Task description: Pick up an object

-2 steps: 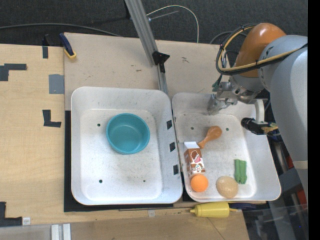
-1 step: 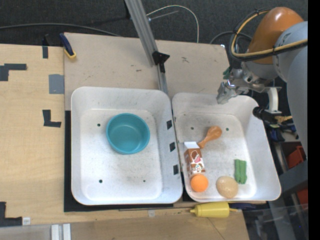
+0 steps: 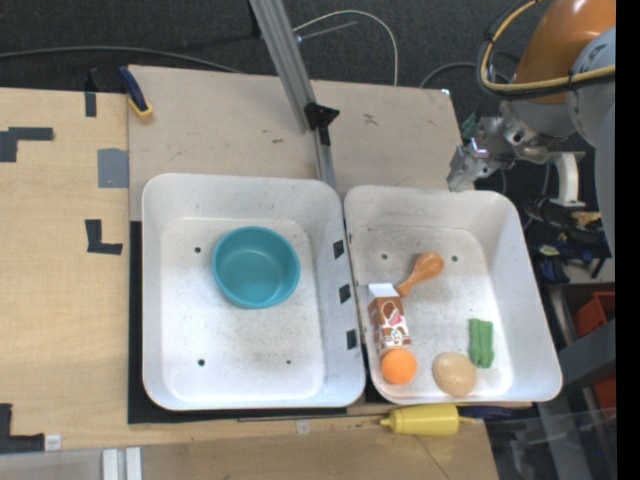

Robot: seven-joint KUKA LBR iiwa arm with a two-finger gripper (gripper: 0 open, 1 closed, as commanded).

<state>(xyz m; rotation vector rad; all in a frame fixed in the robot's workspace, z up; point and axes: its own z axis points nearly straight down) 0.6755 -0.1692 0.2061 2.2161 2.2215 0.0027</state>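
A: Where is the arm sitting?

B: The grey arm with the orange band (image 3: pixel 570 28) is reaching in from the right, and its two-finger gripper (image 3: pixel 462 173) is hanging over the far right corner of the right-hand shallow white bin (image 3: pixel 520 238), just above the rim. It is too small and blurred to tell whether the fingers are standing open or closed. Nothing is showing between them.

A: And what is lying in that bin?

B: Several things, all well apart from the gripper. A small wooden spoon with a round orange-brown bowl (image 3: pixel 420 271) is lying at a slant near the middle. Just below it a small brown and white carton (image 3: pixel 389 318) is lying along the bin's left wall. A round orange ball (image 3: pixel 399 366) is touching the carton's near end. Beside the ball a pale beige egg-shaped object (image 3: pixel 454 373) is resting at the near edge, and a small green ridged block (image 3: pixel 482 342) is lying just to its upper right.

A: What about the other bin?

B: The left-hand shallow white bin (image 3: pixel 160 268) is holding a round teal plastic bowl (image 3: pixel 256 266), sitting upright in its upper middle.

A: Anything outside the bins?

B: A yellow plastic bottle (image 3: pixel 425 420) is lying on its side on the bench, just in front of the right bin.
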